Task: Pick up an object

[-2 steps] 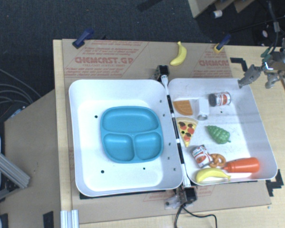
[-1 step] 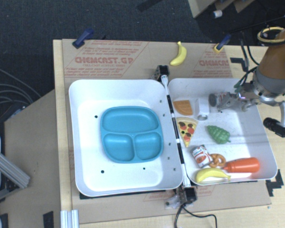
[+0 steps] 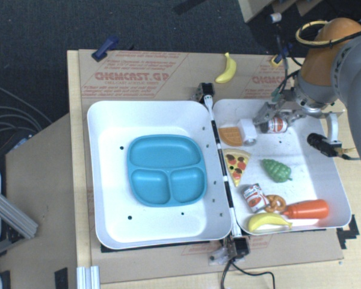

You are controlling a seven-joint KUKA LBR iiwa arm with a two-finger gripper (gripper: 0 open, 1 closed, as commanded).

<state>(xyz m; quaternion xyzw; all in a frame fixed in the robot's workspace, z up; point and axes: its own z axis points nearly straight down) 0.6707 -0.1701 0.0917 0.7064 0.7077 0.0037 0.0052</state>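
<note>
Cardboard on the table [image 3: 138, 77] reads "CHEMCAST GP". We see the gripper [image 3: 275, 120] over a small can [image 3: 279, 124]; we cannot tell its state.

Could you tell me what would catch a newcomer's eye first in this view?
Probably the blue divided plate, alone in the left bin. Next, the toy food in the right bin: a pizza slice, a green pepper, a banana and an orange carrot. At that bin's far end the gripper sits low by a small can.
</note>
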